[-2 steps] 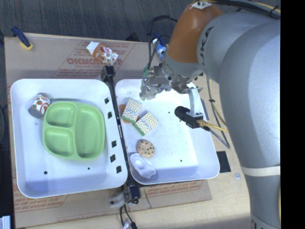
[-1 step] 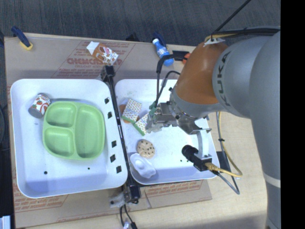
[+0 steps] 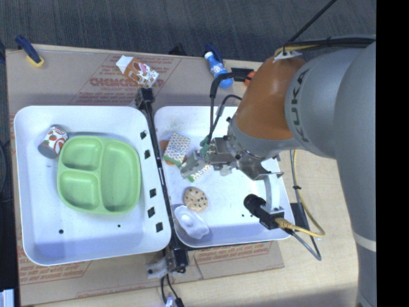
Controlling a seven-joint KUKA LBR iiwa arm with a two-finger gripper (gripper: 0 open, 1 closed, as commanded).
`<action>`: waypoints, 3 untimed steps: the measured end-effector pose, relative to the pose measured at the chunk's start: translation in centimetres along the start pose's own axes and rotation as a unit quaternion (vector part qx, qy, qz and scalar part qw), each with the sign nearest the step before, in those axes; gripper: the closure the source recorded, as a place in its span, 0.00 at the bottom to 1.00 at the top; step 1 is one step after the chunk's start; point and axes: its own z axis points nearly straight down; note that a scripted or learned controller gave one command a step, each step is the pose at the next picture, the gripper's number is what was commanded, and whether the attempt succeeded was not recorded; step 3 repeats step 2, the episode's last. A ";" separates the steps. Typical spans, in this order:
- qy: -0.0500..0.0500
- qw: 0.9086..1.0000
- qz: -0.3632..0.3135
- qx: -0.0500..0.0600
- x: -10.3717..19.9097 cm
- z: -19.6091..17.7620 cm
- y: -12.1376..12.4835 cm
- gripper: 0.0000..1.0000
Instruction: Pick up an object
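Note:
My gripper (image 3: 197,165) hangs low over the middle of the right bin (image 3: 227,232), at the end of the grey and orange arm that reaches in from the right. Just to its upper left lies a small patterned snack packet (image 3: 176,148), touching or almost touching the gripper's tip. A chocolate-chip cookie (image 3: 195,199) lies on the bin floor right below the gripper. A white plastic piece (image 3: 190,223) sits in the bin's front left corner. Something small and greenish shows at the gripper's tip, too unclear to name.
The left bin (image 3: 38,235) holds a green divided plate (image 3: 99,174) and a small patterned can (image 3: 54,140) at its back left. A small carton (image 3: 137,71) lies on the cardboard behind the bins. A blue clamp (image 3: 216,64) grips the back edge.

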 end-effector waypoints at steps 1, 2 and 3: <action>0.000 1.000 0.000 -0.002 -2.0 -2.8 5.3 0.00; 0.000 1.000 -0.003 -0.001 -2.0 -3.7 5.3 1.00; 0.000 1.000 -0.003 -0.001 -2.0 -3.7 5.3 1.00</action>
